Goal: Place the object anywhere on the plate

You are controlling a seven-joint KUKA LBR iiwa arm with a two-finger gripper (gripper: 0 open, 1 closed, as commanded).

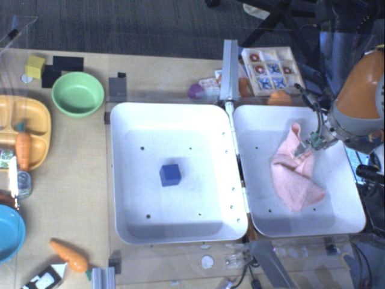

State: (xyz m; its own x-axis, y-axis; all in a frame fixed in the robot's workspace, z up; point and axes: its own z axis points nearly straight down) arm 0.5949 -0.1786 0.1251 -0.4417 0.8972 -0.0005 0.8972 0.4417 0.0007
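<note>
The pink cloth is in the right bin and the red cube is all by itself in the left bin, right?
Almost. The cube in the left bin is blue, not red, as the camera view shows. The rest holds: it sits there by itself, and the pink cloth lies in the right bin, with the gripper at its upper edge.

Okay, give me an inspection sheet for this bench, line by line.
Surface: wooden bench with two white bins side by side.
Job's things: pink cloth in right bin; blue cube in left bin; blue plate at bench's left edge.
Clutter: green bowl, yellow tray, two carrots, game box.
Tool: tool at cloth's upper corner; grip unclear.
Cables: some, far right.
Surroundings: dark carpet, chair base.
</note>
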